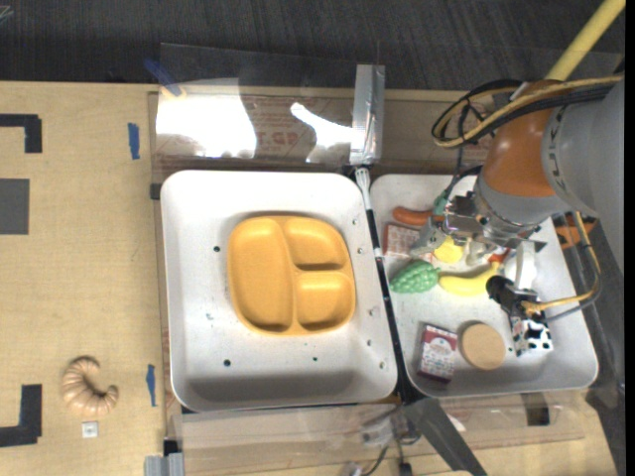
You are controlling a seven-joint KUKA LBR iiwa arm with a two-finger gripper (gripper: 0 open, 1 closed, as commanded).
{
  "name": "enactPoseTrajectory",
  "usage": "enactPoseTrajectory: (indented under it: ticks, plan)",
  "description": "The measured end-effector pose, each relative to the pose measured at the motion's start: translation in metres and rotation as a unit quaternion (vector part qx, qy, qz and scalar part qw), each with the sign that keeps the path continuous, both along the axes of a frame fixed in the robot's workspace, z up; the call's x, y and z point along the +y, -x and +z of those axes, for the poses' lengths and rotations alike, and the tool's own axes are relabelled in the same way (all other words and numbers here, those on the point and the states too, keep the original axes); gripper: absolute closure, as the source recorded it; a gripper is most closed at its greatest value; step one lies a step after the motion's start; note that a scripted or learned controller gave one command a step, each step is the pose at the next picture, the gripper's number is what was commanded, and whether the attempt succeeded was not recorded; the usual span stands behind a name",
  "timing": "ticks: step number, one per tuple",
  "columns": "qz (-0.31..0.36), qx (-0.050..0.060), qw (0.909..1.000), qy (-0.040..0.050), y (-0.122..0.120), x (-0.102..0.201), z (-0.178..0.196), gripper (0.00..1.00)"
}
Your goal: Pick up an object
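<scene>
My gripper [464, 238] hangs low over the upper middle of the right bin [575, 365], under the orange wrist band [518, 163]. Directly beneath and beside it lie a small yellow piece [448, 255] and a yellow banana [464, 285]. A green bumpy fruit [415, 279] lies to its left. A red sausage [409, 213] and a reddish packet [401, 239] sit at the bin's upper left. Nearer the front are a small red box [438, 352], a tan round disc [483, 346] and a black-and-white cow toy [536, 336].
The left bin [189, 226] holds a yellow divided plate [292, 272]. A tan croissant-shaped toy [89, 386] lies on the cardboard bench at the far left. Cables [466, 117] loop above the arm, and a yellow pole [592, 24] crosses the top right corner.
</scene>
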State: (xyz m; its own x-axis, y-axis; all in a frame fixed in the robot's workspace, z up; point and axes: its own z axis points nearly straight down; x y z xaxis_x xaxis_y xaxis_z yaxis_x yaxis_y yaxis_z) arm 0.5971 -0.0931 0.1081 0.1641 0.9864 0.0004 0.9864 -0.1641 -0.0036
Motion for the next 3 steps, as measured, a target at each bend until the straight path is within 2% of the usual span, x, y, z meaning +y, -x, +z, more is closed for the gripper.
enactPoseTrajectory:
  ticks: [1,2,3]
  plan:
    - [-0.001,0.003,1.0000,-0.0009,0.001,0.000,0.007,1.00]
    - [-0.001,0.004,1.0000,-0.0015,0.002,0.000,0.015,1.00]
    - [0.124,0.030,0.9917,-0.0117,-0.056,-0.024,-0.028,1.00]
